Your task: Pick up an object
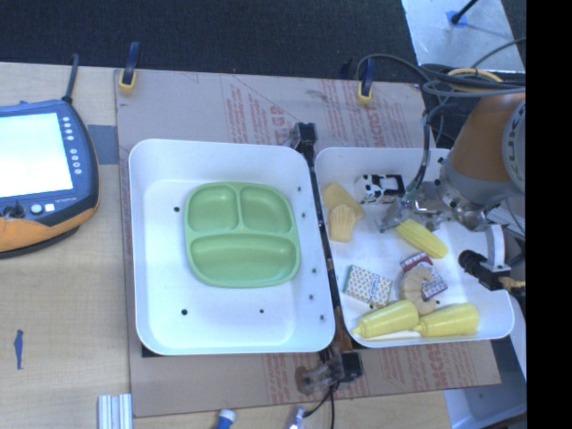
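Teach pendant (40,172) at 9 o'clock on the wooden bench (54,311), white screen, orange-grey shell. Cardboard sheet (241,96) under both bins, pinned by yellow clamps (128,77) around 11 and 1 o'clock. Black clip (305,136) up at 12 between the bins, another near 6. Dark carpet (223,12) across the top. Blue pen-ish thing (19,348) down at 8.

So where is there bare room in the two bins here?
Left bin: a bare white margin surrounds the green divided plate, widest below it toward the near wall. Right bin: crowded with corn, yellow pieces and small items, the hand over them.
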